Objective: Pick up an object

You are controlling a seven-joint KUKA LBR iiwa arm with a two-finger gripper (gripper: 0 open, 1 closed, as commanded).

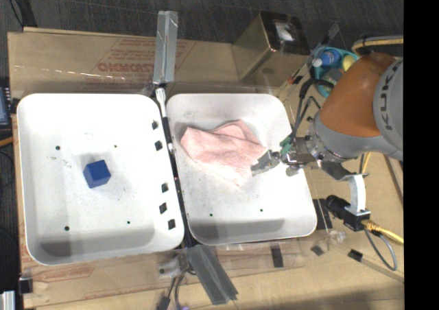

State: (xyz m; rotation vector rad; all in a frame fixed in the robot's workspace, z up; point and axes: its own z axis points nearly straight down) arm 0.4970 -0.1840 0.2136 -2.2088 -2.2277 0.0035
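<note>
A pink cloth (218, 147) lies crumpled in the right bin (274, 216), toward its back half. A small blue cube (97, 173) sits in the left bin (41, 233), left of its middle. My gripper (265, 162) reaches in from the right and hangs low at the cloth's right edge, close to or touching the fabric. The grey arm with its orange band (353, 106) stands over the right rim of the right bin.
A metal divider with black clips (164, 164) runs between the two bins. A tan box (267, 44) stands behind the right bin. Cables and a bracket (353, 209) lie off the bin's right side.
</note>
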